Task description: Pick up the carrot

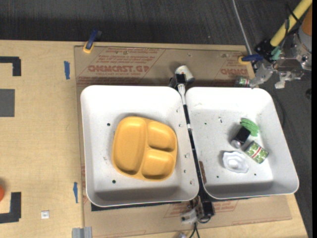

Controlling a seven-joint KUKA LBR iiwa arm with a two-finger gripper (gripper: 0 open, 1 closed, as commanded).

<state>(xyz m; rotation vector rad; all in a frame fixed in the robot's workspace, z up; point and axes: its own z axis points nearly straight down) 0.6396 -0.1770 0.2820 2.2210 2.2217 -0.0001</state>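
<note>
End effector (pixel 267 76) hovered beyond right bin's (pixel 282 148) far right corner; grip state unclear. Yellow divided tray (pixel 144 148) sat in left bin (pixel 94 133).

The arm comes in at the top right corner, its wrist hung with cables and a yellow hose. The gripper (pixel 268 78) points down and to the left, its two fingers (pixel 257 77) standing a little apart with nothing between them
</note>
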